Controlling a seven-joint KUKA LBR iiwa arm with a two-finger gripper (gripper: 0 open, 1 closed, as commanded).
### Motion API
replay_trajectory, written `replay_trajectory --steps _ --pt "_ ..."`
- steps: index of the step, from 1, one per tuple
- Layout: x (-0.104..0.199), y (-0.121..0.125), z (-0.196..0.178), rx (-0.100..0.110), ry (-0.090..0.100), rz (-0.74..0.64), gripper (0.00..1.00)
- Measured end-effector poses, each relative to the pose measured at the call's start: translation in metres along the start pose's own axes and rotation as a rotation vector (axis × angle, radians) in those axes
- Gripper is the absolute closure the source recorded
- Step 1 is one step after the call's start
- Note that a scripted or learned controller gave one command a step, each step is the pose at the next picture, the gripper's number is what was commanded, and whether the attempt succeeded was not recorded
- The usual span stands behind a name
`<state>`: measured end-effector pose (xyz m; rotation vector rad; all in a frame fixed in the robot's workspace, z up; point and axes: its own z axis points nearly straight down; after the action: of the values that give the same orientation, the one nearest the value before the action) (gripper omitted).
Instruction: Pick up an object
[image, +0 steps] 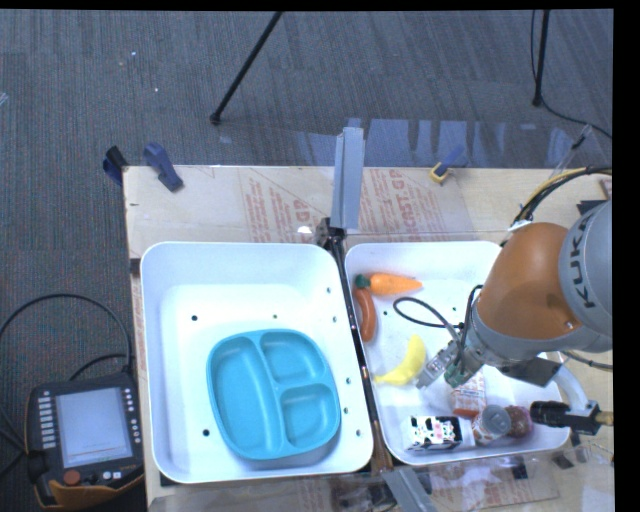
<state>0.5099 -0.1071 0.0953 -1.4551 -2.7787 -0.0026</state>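
Note:
My gripper (443, 370) hangs low in the right bin (430, 252), just right of a yellow banana (404, 365) and close to its upper end. An orange carrot (392, 284) lies near the bin's far wall, and a reddish sausage (367, 314) rests along the left wall. Near the front wall sits a small black-and-white box (433, 432). A red-and-white packet (468, 397) and a brown jar-like object (503, 422) lie right of it, partly under the arm. Nothing visibly hangs from the gripper.
The left bin (170, 300) holds a blue divided plate (272, 394). A grey upright post (348, 185) stands behind the seam between the bins. The orange wrist band (530, 285) covers the right bin's right side. Cables trail across that bin.

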Motion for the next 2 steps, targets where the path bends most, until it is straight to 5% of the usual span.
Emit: replay_trajectory --steps 1,2 --pt "0.000 0.000 0.000 0.000 0.000 -0.001 0.00" --pt "0.006 -0.034 0.001 -0.006 -0.009 -0.135 0.00"
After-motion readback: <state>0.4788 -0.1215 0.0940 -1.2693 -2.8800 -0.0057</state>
